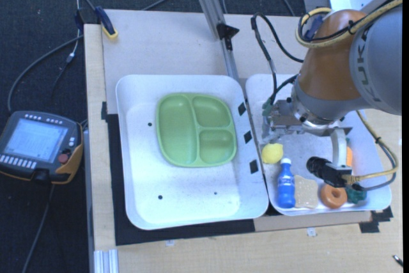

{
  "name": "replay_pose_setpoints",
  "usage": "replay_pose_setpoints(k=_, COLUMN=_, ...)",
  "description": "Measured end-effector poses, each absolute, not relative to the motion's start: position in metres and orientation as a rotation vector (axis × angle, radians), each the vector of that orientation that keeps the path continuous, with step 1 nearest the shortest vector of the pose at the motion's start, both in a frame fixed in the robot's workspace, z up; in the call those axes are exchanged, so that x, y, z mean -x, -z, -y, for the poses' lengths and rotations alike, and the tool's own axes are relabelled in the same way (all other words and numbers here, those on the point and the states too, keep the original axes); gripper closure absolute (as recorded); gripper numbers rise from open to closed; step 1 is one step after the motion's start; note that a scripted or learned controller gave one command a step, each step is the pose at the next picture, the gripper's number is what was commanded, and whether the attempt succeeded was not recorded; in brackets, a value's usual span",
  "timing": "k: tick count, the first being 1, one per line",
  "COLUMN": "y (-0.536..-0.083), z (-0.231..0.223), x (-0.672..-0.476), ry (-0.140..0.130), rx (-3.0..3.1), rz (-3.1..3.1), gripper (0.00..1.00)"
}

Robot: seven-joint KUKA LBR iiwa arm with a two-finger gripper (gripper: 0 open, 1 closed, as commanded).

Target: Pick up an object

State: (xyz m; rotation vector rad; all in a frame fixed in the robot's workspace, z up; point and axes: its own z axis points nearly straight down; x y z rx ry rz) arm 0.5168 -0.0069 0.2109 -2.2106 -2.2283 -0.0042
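My gripper [276,131] hangs over the left part of the right bin [382,200], under the grey arm with its orange band. Just below it lies a small yellow lemon-shaped object [272,153]; I cannot see whether they touch. Nearer the front edge a blue bottle [285,184] with a white cap lies beside a pale slice of bread [306,191]. An orange ring-shaped piece [333,195] sits right of the bread, with a small green piece [356,195] next to it. A thin orange piece [349,156] lies further right.
The left bin [137,137] holds a green divided plate [195,130]. A slanted metal pole [211,3] rises behind the wall between the bins. A teach pendant [38,147] lies on the floor left of the bench.
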Motion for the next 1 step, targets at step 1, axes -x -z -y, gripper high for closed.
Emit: replay_pose_setpoints(k=1, y=-0.2248, z=-0.0459, x=-0.5209, ry=0.005, rx=2.212, rz=2.230, gripper=1.00)
